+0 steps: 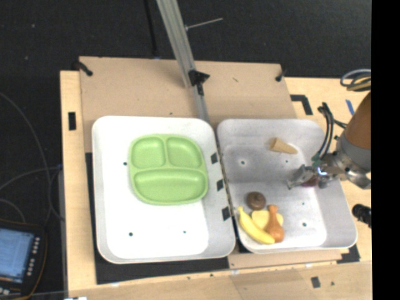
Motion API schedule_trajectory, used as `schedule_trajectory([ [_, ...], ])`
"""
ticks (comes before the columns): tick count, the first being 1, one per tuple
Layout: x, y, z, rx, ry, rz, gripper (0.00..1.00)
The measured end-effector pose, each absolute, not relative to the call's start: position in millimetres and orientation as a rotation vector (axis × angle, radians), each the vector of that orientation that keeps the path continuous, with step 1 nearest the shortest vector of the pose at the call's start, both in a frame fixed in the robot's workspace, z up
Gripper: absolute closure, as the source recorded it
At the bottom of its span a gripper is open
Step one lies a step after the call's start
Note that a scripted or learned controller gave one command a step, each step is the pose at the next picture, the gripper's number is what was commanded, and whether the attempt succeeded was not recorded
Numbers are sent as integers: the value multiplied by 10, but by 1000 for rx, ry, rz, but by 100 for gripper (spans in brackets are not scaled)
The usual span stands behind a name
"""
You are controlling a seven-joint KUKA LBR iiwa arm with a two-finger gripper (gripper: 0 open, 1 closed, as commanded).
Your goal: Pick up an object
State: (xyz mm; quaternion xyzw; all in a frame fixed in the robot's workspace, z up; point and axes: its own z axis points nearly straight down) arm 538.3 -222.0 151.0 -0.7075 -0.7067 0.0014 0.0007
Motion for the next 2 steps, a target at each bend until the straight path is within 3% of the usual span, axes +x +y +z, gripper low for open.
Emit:
schedule_trajectory([
  [1,5402,-2232,1650,-2230,-2221,-2,100],
  [2,5361,-2176,2148,-2223,-2230,-5,100],
])
